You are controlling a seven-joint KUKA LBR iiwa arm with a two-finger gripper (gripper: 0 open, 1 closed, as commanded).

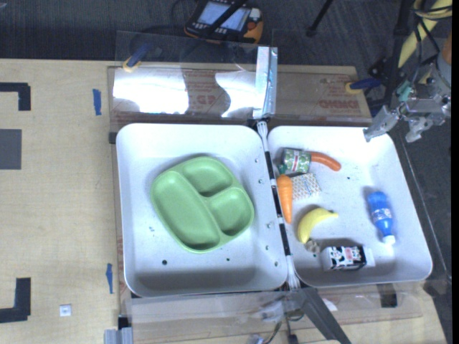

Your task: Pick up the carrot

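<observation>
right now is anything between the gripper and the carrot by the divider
Nothing stands directly over the carrot, but it is hemmed in: the green can at its top end, a mesh packet alongside, the banana near its tip. The gripper is at the right bin's far corner.

Pale wood bench (57, 213), blue tape marks. Two shallow white bins side by side on it: left bin (136, 192), right bin (409, 221), inner rims touching

The end effector (393, 125) hangs at the view's upper right, fingers spread.
</observation>
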